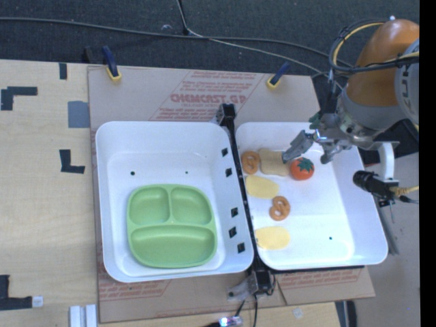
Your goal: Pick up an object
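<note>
The right bin (340, 216) holds a red tomato-like toy (303, 169), a small orange ring (251, 161), a tan block (272, 163), a yellow flat piece (262, 186), an orange pretzel shape (279, 208) and another yellow flat piece (272, 237). My gripper (313, 148) hangs open just above the tomato toy, one finger (297, 146) to its left and the other (330, 152) to its right. Nothing is held between the fingers.
The left bin (112, 155) holds a green divided plate (171, 225). A black divider with clips (235, 182) runs between the bins. A black fixture (371, 182) juts over the right bin's right rim. Cables cross the dark floor behind.
</note>
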`<control>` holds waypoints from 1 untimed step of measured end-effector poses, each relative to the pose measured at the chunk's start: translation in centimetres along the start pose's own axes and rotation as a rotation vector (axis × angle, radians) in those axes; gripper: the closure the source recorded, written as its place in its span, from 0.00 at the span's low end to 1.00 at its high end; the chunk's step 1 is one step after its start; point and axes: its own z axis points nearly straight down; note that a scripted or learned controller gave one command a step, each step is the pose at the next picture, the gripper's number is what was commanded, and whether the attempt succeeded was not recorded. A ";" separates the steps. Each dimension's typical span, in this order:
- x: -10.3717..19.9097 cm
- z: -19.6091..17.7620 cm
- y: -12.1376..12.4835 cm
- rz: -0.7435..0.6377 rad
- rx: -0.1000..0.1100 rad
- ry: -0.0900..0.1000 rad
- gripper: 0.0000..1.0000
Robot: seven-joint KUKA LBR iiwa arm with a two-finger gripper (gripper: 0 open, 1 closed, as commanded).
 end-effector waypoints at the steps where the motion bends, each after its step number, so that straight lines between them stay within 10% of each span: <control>1: 0.0 -0.6 0.2 -0.003 -0.012 -0.002 0.00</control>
